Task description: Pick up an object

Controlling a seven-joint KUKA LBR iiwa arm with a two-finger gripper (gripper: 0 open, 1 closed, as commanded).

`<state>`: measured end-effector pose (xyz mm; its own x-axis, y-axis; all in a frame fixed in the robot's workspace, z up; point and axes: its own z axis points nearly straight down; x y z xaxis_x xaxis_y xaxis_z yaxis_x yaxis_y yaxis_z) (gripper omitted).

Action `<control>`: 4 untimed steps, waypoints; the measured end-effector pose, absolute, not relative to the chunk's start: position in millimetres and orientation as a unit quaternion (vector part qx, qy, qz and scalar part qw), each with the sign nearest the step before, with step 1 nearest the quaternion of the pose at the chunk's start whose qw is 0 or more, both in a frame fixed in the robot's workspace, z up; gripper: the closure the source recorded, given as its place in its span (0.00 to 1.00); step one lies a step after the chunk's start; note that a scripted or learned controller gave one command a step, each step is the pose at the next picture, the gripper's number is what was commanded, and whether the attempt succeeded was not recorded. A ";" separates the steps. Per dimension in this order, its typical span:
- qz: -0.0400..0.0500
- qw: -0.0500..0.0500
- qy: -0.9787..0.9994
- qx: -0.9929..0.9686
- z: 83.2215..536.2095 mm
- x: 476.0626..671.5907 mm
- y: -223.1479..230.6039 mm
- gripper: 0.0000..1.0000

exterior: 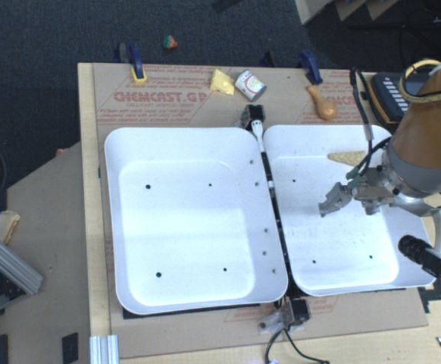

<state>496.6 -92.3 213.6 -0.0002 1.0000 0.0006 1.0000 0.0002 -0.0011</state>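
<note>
Dark carpet all around, and on it a wooden bench (205, 97) with two white bins side by side. So the left bin (129, 158) has nothing to grab that I can make out, and the right bin (311, 279) has basically one candidate: a flat tan wedge (347, 157) lying near its far wall, partly tucked behind the cables and the arm (425, 135). The gripper (333, 202) hangs over the middle of the right bin, pointing toward the divider, near the wedge but clearly apart from it. Honestly can't tell if the fingers are spread or pinched, they just read as a grey blob from this angle, and I see nothing between them. My guess on the wedge: light, thin, probably stiff-ish like a chip of wood or foam, and lying flat, which makes it annoying. A straight-down pinch will likely skate off or shove it into the wall. I'd go across its narrow width near the thick end, fingers low to the bin floor. Other stuff sits outside the bins on the bench: a yellow chunk (222, 83), a small can (250, 85) and a wooden-handled thing (322, 103), all well out of play.
</note>
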 end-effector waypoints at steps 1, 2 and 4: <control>-0.001 -0.001 -0.707 -0.707 224.2 497.4 -92.3 1.00; -0.002 -0.006 -0.705 -0.709 306.0 479.5 -138.1 1.00; 0.000 0.003 -0.711 -0.703 330.5 502.8 -116.3 1.00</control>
